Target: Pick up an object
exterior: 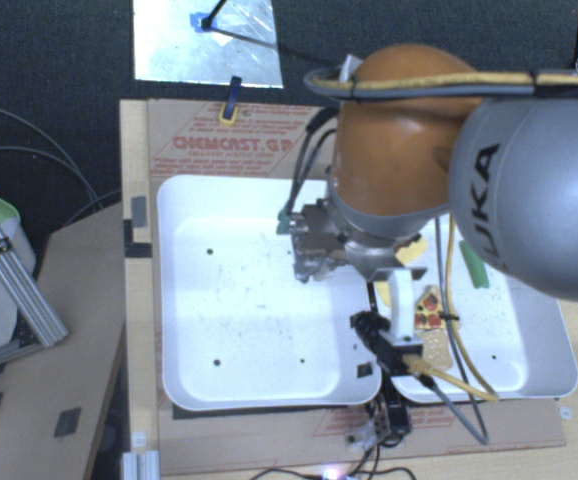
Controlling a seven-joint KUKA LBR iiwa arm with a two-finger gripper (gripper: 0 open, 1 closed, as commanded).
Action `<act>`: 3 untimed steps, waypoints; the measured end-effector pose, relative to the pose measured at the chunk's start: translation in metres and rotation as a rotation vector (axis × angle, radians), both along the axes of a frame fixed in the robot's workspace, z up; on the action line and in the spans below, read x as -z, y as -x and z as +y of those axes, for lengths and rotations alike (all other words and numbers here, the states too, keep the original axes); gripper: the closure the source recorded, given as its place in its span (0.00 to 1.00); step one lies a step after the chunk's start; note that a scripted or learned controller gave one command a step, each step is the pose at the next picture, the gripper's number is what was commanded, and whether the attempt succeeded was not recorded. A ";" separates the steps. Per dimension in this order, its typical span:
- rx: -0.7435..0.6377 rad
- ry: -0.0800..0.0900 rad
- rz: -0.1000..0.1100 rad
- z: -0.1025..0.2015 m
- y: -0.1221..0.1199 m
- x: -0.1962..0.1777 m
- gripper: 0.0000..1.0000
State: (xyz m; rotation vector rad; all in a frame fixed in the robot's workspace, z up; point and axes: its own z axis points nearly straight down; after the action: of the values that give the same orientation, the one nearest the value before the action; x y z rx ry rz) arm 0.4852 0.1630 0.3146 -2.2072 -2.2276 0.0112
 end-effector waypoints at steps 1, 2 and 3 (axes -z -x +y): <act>0.006 -0.003 -0.012 -0.006 -0.002 -0.026 1.00; 0.012 -0.003 -0.020 -0.055 -0.002 -0.114 1.00; 0.010 -0.002 -0.013 -0.081 -0.002 -0.135 1.00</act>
State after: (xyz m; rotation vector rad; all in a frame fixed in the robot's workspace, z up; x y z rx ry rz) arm 0.4869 0.0821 0.4494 -2.2241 -2.2226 -0.0055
